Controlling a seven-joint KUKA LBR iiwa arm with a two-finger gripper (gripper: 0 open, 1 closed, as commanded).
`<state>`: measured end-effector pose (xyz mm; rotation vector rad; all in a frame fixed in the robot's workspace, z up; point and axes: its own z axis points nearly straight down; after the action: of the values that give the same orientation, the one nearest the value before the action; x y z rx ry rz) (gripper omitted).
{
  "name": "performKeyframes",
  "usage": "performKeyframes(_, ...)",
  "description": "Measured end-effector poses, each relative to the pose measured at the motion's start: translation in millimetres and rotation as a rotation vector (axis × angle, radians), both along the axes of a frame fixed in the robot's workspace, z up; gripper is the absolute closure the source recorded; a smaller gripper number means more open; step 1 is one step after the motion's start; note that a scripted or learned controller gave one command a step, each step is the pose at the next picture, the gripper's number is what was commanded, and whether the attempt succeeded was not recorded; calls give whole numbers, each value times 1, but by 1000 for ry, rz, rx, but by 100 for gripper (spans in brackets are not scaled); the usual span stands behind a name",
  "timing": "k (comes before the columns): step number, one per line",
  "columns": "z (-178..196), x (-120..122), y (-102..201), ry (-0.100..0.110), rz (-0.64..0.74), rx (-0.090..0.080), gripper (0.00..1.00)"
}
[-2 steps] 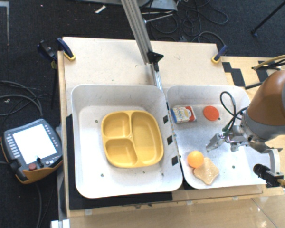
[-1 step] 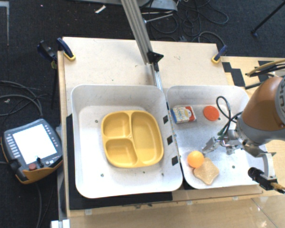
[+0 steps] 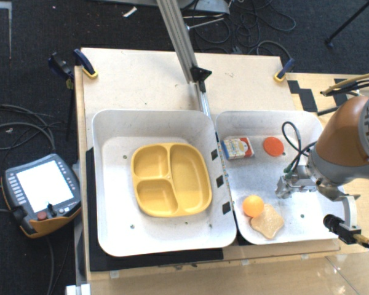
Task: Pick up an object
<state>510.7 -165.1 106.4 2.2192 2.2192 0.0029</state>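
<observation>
Pale bench [image 3: 141, 78] on black carpet, cables beyond; two white bins [image 3: 111, 134] — gripper [image 3: 287, 186] over right bin, grip unclear.

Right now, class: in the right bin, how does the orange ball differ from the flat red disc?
Shape: the orange ball looks round and full, while the red disc lies flat. Colour: the ball is yellow-orange, the disc red-orange. Place: the ball sits near the bin's front beside a tan bread-like piece; the disc lies toward the back, right of a small carton. Both rest in the right bin, outside the gripper.
</observation>
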Motion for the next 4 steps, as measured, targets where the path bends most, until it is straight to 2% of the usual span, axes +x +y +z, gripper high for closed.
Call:
performKeyframes(1,49,10,4,-2,3,-1,100)
performKeyframes(2,97,6,12,-2,4,-1,100)
performKeyframes(3,144,15,8,-2,4,-1,100)
performKeyframes(4,136,10,70,5,8,3,100)
